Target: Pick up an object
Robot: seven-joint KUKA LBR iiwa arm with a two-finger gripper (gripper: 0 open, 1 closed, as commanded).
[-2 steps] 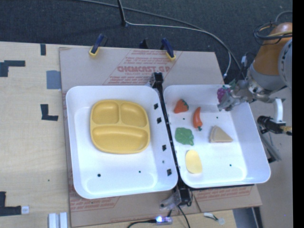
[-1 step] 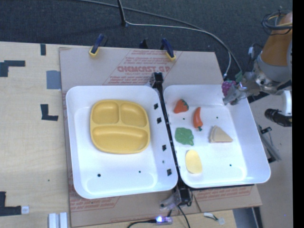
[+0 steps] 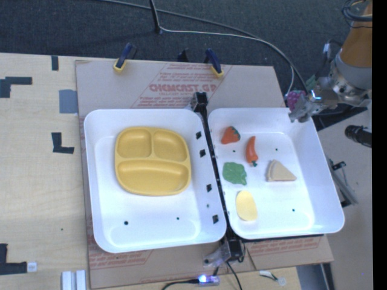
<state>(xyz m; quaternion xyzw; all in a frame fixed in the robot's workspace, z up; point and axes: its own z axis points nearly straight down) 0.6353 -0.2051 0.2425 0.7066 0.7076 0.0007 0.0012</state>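
My gripper hangs over the far right corner of the right bin, at the end of the grey arm with its orange band. A small purple object sits between the fingertips, lifted off the bin floor. Lying in the right bin are a red and orange piece, a red chili with a green stem, a green leafy piece, a tan wedge and a pale yellow oval.
A yellow divided plate lies in the left bin. Black clips run along the wall between the two bins. Two blue and yellow clamps hold the cardboard sheet at the back. A cable crosses behind the bins.
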